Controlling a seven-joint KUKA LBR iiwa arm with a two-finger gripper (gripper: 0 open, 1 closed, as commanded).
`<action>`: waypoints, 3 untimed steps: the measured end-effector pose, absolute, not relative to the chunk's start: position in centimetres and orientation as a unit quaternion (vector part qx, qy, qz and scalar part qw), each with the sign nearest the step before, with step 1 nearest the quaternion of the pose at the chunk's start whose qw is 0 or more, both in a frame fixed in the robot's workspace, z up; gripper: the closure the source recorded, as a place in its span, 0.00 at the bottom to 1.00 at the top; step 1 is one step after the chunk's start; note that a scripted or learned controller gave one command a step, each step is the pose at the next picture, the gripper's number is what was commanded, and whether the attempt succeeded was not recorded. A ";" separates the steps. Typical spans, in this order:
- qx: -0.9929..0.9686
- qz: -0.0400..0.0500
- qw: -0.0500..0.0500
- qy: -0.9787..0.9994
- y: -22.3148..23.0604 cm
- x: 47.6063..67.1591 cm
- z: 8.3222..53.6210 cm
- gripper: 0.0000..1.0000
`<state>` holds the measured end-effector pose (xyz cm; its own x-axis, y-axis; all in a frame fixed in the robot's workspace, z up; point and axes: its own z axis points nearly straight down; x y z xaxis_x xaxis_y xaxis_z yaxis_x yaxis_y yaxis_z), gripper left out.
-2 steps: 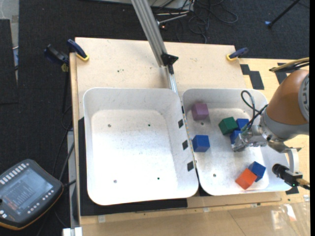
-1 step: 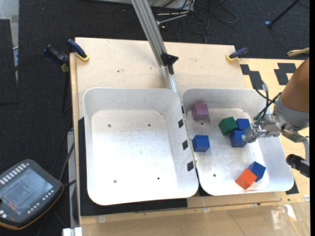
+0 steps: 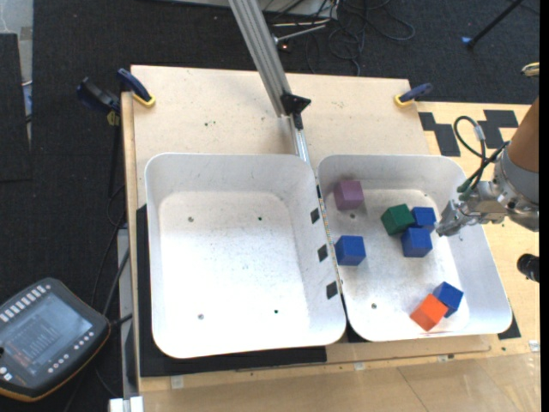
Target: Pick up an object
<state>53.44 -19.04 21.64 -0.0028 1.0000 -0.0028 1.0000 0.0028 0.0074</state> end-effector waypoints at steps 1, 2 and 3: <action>0.704 0.002 0.001 0.710 -13.6 54.9 22.5 1.00; 0.705 0.001 0.001 0.710 -9.2 56.7 23.4 1.00; 0.705 0.002 0.001 0.710 -5.0 59.5 23.9 1.00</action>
<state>59.45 -4.97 23.89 -0.0073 1.0000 0.0007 1.0000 0.0073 0.0038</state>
